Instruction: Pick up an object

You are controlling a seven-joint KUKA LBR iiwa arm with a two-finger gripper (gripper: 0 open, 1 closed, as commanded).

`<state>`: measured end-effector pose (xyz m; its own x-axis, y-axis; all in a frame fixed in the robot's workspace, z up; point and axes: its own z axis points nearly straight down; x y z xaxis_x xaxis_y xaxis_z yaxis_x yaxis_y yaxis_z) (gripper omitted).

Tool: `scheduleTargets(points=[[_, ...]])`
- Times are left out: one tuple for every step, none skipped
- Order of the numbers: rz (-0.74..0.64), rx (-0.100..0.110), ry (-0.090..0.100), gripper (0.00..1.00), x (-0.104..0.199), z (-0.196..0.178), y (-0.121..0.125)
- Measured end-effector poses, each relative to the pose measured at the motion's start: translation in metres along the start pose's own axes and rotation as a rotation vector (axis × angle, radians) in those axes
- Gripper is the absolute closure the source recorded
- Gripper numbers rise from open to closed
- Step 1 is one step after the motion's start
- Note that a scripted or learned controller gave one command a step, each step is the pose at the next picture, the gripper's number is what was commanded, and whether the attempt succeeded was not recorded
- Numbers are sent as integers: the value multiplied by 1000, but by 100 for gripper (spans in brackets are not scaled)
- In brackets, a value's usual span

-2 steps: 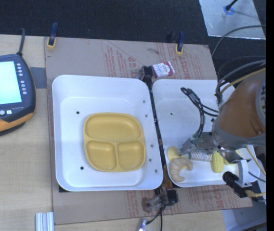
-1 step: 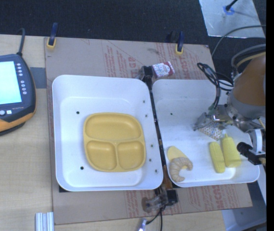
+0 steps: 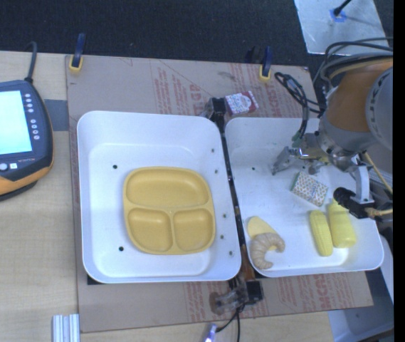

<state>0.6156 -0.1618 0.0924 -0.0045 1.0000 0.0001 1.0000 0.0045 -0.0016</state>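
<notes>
Hovering over the right bin (image 3: 259, 130), nothing chosen yet

My jaws (image 3: 303, 155) hang at the bin's twelve o'clock; I cannot tell their gape. The patterned packet (image 3: 309, 189) lies just at five o'clock, corn cobs (image 3: 321, 232) beyond, long axes twelve-to-six.

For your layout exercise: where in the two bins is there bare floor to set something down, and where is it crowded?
Free: the left bin floor around the yellow divided plate, and the right bin's far-left floor up to the gripper. Crowded: the right bin's near side, with croissant, two corn cobs and a patterned packet.
</notes>
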Motion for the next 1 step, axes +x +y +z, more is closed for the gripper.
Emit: scheduleTargets(points=[[2,-1,-2,0,-29,-140,-58]])
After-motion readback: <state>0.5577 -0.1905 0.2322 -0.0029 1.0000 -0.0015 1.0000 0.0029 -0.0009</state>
